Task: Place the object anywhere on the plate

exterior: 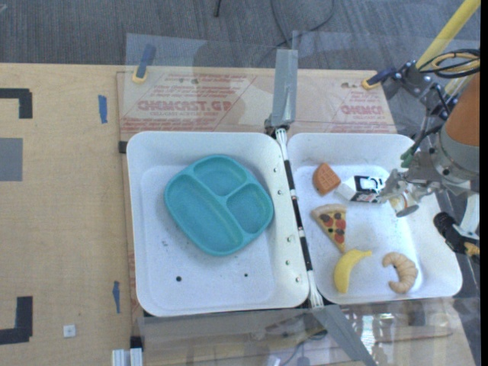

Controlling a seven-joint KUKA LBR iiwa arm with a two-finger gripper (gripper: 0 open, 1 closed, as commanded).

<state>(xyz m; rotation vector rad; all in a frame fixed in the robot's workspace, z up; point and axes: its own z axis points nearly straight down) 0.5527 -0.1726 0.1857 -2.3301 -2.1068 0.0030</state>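
Hovering right of the waffle [325, 178], the gripper [399, 193] (fingers' state unclear) sits beside a black-and-white item [366, 187]; teal plate [219, 203] lies left.

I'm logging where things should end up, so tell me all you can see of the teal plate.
The teal plate is a rounded, matte, plastic-looking dish split by raised ridges into three compartments: one long one toward the left, two smaller ones on the right. It lies flat in the left bin, rotated askew to the bin's edges, toward its back. No food sits on it.
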